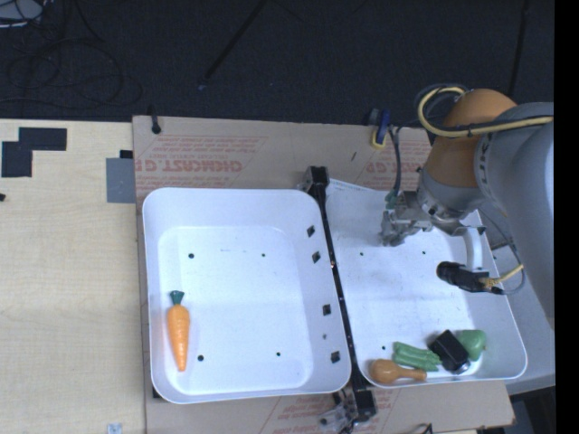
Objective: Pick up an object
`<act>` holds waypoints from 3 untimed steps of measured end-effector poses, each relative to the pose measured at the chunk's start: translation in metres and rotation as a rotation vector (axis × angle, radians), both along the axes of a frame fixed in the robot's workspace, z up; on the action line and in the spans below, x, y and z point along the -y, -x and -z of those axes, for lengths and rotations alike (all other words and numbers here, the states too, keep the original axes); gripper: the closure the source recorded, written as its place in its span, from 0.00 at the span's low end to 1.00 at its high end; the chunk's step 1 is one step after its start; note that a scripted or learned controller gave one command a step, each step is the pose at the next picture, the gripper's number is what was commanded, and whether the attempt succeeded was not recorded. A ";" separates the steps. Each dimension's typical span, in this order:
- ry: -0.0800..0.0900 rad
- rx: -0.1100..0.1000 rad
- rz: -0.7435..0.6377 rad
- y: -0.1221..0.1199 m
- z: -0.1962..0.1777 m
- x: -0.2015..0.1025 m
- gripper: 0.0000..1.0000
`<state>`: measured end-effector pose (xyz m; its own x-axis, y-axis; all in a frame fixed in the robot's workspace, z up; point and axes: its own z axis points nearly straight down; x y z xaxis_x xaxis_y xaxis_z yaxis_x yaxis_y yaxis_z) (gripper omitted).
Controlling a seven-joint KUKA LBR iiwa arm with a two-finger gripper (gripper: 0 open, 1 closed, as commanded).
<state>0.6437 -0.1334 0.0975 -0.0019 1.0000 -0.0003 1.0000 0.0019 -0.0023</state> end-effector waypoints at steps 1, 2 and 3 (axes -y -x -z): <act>0.000 0.000 -0.001 0.000 -0.010 0.001 1.00; -0.004 0.007 -0.007 0.016 -0.096 -0.093 1.00; -0.001 -0.002 0.000 0.018 -0.100 -0.086 1.00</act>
<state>0.6257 -0.0471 0.1971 -0.0016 1.0000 0.0007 1.0000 0.0016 -0.0042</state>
